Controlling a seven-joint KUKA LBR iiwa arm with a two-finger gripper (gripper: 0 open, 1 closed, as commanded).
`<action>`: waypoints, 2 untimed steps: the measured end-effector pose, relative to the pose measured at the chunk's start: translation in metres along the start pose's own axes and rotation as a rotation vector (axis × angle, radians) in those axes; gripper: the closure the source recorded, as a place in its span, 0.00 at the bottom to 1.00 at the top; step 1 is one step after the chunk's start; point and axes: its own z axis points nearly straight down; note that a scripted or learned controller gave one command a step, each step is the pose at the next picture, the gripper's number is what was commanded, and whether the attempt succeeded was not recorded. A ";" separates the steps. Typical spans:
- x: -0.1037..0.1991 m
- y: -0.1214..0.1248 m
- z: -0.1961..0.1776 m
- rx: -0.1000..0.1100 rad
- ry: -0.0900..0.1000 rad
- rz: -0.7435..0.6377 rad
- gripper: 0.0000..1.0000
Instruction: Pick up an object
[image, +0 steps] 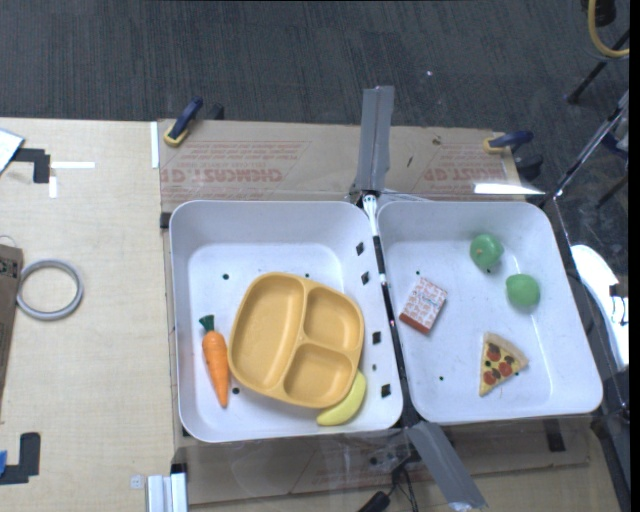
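Banana (340, 405): nearest, at 5 o'clock in the left bin (260, 245), lying against the yellow divided plate (297, 340) and close to the bin's front wall. It looks like a poor first choice, since a descent there risks striking the plate or the wall.
Pizza slice (498, 362): at 5 o'clock in the right bin (450, 240), flat and alone. It is probably too thin to grip unless the tool presses right down to the floor.
Carrot (215, 365): at 8 o'clock in the left bin, lying near to far, just beside the plate's left rim. A grip across its width could work, though the plate crowds one side.
Plate: fills the middle of the left bin. It seems too wide to span; only a rim pinch would do.
Small red-and-white box (423, 305): at 9 o'clock in the right bin, well apart from everything else, with flat sides. I judge it the best target: centre over it, line up with its short sides, and come straight down.
Lower green fruit (522, 290): at 3 o'clock in the right bin. It is round and may roll away.
Upper green fruit (486, 250): at 1 o'clock, with the same risk.
Tool: I cannot tell whether it is wide or narrow; set it wide before descending.
Progress: every object rests in a bin, so the pick is not yet done.
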 end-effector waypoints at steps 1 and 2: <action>0.008 0.019 0.000 0.001 0.000 -0.217 1.00; 0.005 0.020 0.000 0.002 0.001 -0.218 1.00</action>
